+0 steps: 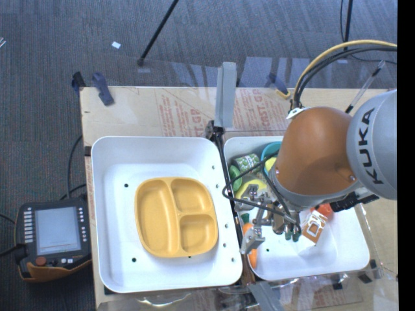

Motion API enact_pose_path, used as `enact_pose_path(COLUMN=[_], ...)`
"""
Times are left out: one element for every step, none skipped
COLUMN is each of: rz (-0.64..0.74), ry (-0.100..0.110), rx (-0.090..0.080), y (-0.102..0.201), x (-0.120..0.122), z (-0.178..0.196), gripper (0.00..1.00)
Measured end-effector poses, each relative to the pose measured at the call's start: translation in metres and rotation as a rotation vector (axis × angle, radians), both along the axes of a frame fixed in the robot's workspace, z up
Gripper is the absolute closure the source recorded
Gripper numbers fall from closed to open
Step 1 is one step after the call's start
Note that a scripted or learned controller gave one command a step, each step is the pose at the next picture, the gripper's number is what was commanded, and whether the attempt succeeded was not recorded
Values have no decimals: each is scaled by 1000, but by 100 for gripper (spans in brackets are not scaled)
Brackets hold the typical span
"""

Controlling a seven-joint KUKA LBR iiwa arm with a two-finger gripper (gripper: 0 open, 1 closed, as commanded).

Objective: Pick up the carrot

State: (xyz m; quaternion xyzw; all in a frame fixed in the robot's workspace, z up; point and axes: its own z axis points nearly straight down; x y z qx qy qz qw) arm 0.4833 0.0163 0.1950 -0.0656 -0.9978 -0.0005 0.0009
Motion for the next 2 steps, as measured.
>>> enact_pose_path(rz=[2, 261], ry=[-2, 0], rx=[0, 1], y=[0, -100], x=[1, -8], z=[9, -41], gripper=[100, 100])
